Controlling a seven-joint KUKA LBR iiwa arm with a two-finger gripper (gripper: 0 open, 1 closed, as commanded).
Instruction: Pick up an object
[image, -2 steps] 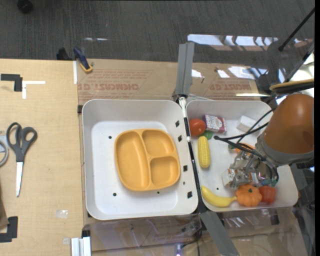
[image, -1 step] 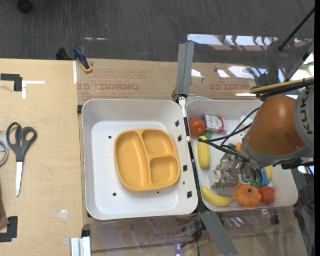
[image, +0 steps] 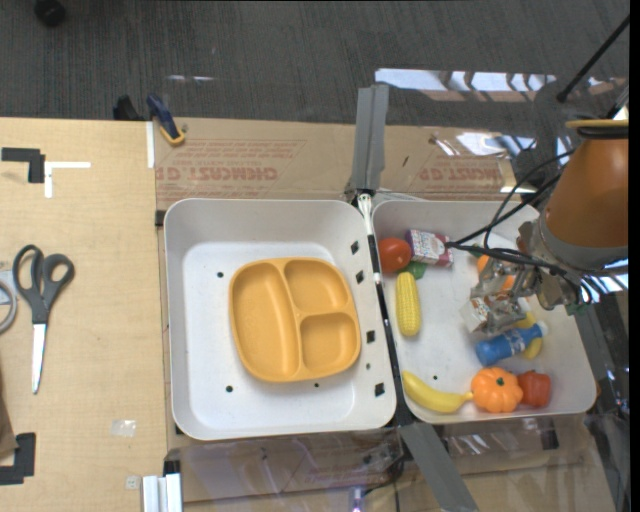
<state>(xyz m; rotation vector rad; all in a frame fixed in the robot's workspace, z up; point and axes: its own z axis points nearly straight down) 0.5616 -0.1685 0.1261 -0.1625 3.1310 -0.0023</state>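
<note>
Blue bottle (image: 510, 344) beside pumpkin (image: 497, 390), under gripper (image: 497, 300)

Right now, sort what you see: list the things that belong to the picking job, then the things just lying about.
Job: gripper, corn, banana, pumpkin, tomato, blue bottle, right bin.

Lying about: scissors, yellow divided plate, left bin.

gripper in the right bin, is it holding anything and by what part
It cannot be told. The gripper hangs low in the right bin, just above the blue bottle, but nothing shows clearly between its tips from this slanted view.
</note>
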